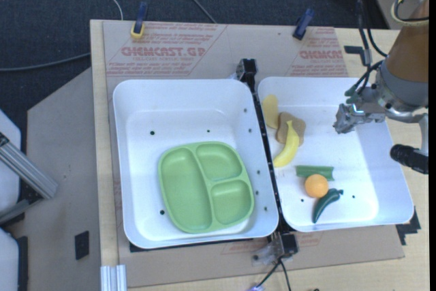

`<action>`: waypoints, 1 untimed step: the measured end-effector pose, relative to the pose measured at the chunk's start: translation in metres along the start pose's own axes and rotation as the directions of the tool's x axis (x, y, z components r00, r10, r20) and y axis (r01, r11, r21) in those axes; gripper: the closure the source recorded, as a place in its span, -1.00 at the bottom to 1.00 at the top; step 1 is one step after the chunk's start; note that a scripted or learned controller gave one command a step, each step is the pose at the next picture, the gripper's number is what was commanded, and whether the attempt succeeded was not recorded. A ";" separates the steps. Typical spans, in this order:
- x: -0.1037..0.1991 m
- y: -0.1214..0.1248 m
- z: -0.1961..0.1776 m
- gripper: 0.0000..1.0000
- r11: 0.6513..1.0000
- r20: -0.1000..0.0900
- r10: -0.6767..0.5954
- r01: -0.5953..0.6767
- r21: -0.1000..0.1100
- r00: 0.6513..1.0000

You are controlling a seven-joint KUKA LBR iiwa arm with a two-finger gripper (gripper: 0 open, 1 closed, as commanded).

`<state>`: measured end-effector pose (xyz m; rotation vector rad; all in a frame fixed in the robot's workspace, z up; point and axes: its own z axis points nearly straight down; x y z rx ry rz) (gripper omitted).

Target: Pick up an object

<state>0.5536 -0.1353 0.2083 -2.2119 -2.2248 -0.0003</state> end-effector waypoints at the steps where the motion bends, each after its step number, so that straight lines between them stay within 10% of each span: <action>1: 0.043 -0.017 0.000 1.00 1.000 0.000 0.001 -0.001 0.001 1.000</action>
